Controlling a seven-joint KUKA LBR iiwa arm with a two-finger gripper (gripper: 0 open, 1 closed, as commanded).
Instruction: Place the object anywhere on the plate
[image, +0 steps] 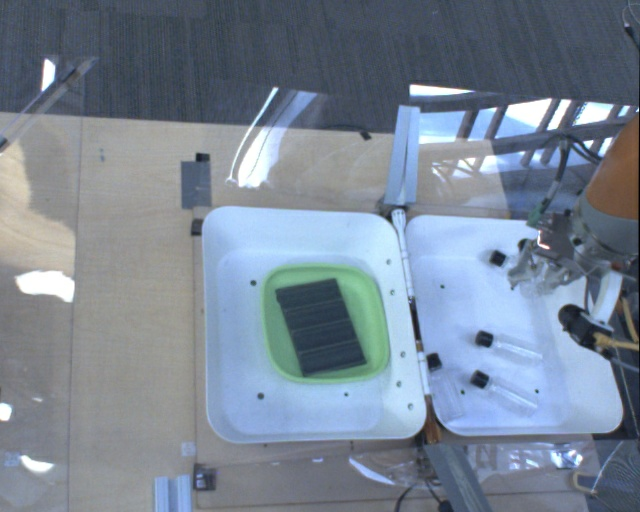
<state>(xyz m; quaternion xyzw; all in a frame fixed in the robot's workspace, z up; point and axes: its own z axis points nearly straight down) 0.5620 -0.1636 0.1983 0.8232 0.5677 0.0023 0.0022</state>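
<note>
Bench: pale wood, carrying two shallow white bins side by side, so a thing can be lifted from one and set down in the other.
Left bin: holds the green plate and what lies on it; this is the target side.
Right bin: the supply side, nearest the arm's reach from the right, with the loose small things scattered in it.
Arm: comes in at the far right edge, orange band showing, its wrist over the far right part of the right bin, well apart from the plate.
Green plate: square with rounded corners, sitting in the middle of the left bin.
Dark ridged block: lies flat on the plate, tilted a little, covering most of its middle; bare green rim remains around it.
Gripper: low over the far right of the right bin; whether its fingers are apart or closed, or have hold of anything, I cannot tell.
Clear vials with black caps: likely the objects to move; two lie on their sides near the bin's near right, a small black cap-like piece lies just left of the gripper. None is on the plate, so the placing looks not yet done.
</note>
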